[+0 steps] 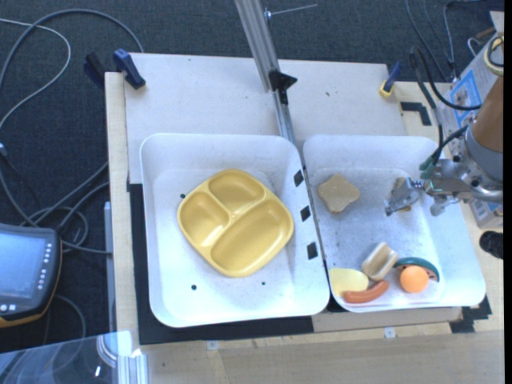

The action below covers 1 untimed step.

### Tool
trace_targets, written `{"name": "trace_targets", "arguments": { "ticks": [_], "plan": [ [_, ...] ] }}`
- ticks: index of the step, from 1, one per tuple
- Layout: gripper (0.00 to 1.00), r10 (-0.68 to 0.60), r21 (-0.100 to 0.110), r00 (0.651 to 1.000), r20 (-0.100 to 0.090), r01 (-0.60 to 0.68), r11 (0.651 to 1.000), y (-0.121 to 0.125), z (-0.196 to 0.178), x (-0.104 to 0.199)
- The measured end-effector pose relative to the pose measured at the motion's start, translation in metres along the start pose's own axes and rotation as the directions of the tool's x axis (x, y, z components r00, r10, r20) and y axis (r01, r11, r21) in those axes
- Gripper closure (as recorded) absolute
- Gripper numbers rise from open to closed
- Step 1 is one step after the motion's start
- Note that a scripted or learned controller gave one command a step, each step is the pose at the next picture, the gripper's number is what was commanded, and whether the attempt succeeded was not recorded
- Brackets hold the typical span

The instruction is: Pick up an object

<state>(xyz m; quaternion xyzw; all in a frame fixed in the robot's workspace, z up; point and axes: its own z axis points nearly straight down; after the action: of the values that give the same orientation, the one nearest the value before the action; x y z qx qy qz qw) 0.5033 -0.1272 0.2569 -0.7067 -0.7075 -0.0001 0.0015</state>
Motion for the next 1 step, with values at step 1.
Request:
{"name": "trace_targets", "arguments": {
  "ticks": [1],
  "plan": [
    [0.0, 0.0, -0.001, 1.0, 0.0, 0.0, 1.0, 0.0, 0.0, -0.0001]
  ]
}}
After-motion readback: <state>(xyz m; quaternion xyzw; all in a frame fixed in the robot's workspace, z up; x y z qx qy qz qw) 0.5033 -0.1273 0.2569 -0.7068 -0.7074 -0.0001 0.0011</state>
